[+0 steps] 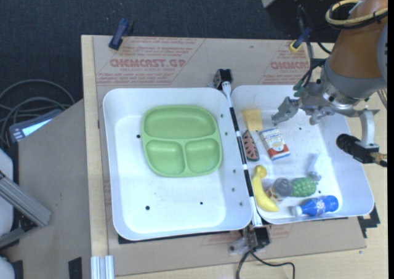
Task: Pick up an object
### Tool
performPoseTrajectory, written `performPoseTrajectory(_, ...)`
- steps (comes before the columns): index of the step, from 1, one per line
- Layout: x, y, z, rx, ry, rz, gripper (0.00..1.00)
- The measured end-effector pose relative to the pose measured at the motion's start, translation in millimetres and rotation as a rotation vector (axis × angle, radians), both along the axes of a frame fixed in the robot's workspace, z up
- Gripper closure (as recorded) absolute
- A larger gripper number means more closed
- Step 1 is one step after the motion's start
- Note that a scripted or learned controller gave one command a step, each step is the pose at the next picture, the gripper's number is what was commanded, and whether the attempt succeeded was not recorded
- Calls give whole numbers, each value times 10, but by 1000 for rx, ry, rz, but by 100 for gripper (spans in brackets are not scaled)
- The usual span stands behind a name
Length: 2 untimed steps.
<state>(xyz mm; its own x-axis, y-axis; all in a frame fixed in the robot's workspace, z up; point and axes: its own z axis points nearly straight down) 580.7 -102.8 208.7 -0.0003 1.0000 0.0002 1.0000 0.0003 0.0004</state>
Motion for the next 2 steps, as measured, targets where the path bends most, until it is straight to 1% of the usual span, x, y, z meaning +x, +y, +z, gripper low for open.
performPoseTrajectory(1,142,-170,-1219,0,2,-1,0)
performPoseTrajectory(2,50,-271,-1242,1,3,-1,0)
